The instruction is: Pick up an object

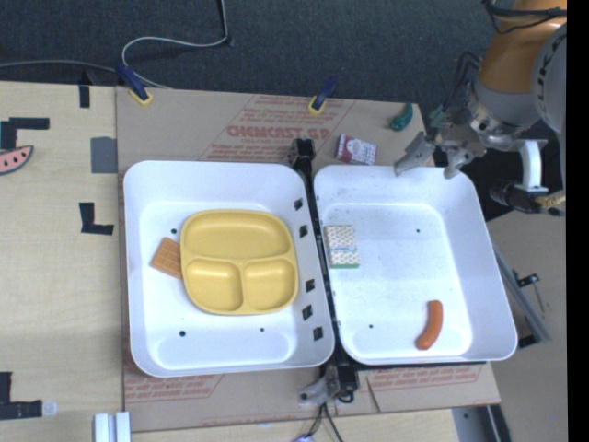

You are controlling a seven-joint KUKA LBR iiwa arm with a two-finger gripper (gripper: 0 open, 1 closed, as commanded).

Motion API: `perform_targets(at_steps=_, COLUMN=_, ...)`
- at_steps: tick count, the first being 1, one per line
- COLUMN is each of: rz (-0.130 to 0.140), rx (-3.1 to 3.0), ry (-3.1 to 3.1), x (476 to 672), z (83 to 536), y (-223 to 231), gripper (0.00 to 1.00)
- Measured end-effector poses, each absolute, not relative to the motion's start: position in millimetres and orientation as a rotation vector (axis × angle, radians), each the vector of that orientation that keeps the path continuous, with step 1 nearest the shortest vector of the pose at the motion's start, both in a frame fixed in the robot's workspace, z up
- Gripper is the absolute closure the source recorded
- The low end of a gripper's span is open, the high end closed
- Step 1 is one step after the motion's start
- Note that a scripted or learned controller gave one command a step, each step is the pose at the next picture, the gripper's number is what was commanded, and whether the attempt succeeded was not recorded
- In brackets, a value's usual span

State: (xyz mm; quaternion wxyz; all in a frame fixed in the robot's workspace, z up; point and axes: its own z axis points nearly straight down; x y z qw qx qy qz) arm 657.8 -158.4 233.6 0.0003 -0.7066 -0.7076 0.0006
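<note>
Hovering at the two o'clock corner of the scene, the grey metal two-finger gripper (pixel 431 159) is hanging just over the far rim of the right shallow white plastic bin (pixel 460 196). Its two dark, slender fingers (pixel 409 157) are standing spread apart with nothing between them. Above the wrist, the glossy orange band (pixel 513 53) is curving around the rounded grey arm.

Inside that right bin, a smooth orange-red sausage-shaped toy (pixel 430 326) is lying near the five o'clock corner, slightly bent and well apart from the gripper. Toward nine o'clock in the same bin, a small flat rectangular packet with a pale green-and-white printed pattern (pixel 341 246) is resting close to the wall beside the black hinge clips.

The left shallow white plastic bin (pixel 147 247) is bearing a matte yellow plastic tray with rounded corners and three moulded compartments (pixel 240 261). A thin tan textured square, like a cracker or a piece of cork, (pixel 167 259) is poking out from under the tray's nine o'clock edge.

Both bins are sitting on a flat sheet of brown printed cardboard (pixel 248 127). On it, just beyond the right bin's eleven o'clock corner, a small dark red crinkled wrapper (pixel 355 149) is lying.
</note>
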Motion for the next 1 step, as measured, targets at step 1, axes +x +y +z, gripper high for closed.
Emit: perform_targets(at_steps=1, rz=-0.001, rx=-2.222, ry=-2.224, x=625.5, z=86.6, y=-178.9, gripper=0.0)
